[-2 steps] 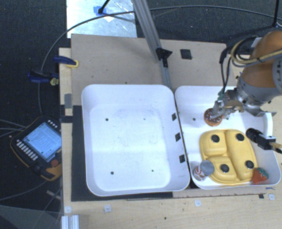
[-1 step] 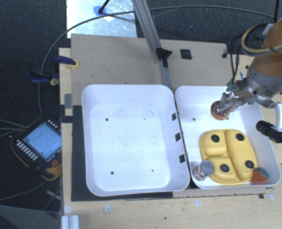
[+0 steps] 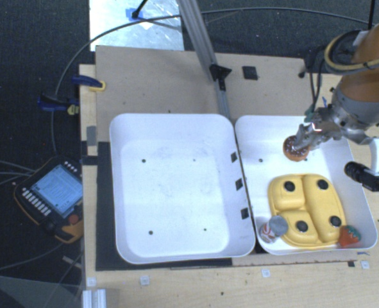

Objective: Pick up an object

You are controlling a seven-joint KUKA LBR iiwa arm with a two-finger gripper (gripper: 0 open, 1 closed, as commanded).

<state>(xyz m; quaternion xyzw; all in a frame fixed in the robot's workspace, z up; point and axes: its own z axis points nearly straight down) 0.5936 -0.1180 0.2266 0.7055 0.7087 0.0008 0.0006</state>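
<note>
Far left, off the bench on the dark floor: a handheld pendant [image 3: 51, 196], likely parked there to stay out of the arm's reach

At the bench's left edge, a yellow and blue clamp [image 3: 90, 83], apparently pinning the board down so that nothing shifts under the bins

Next, the left bin [image 3: 122, 172], white and shallow, set edge to edge with the right bin [image 3: 256, 136], presumably so that picked things can be carried from one to the other in a short move

In the right bin's near left corner, a small grey-capped item [image 3: 274, 226], touching the yellow moulded piece [image 3: 304, 209] with four dark spots, large and lying flat across the near half

Further back, apart from the yellow piece, a small brown round object [image 3: 294, 151], seemingly the target of the pick, standing free on the bin floor with room around it

Directly over it, at its upper right and touching or nearly so, the gripper [image 3: 306, 138], pointed down; how far open, or whether closed on the brown object, cannot tell from this slanted view, so no hold claimed

At the near right corner, against the yellow piece, a small red item [image 3: 349, 236]

Far right, the grey arm [image 3: 362, 98], reaching in over the bin's back corner
</note>
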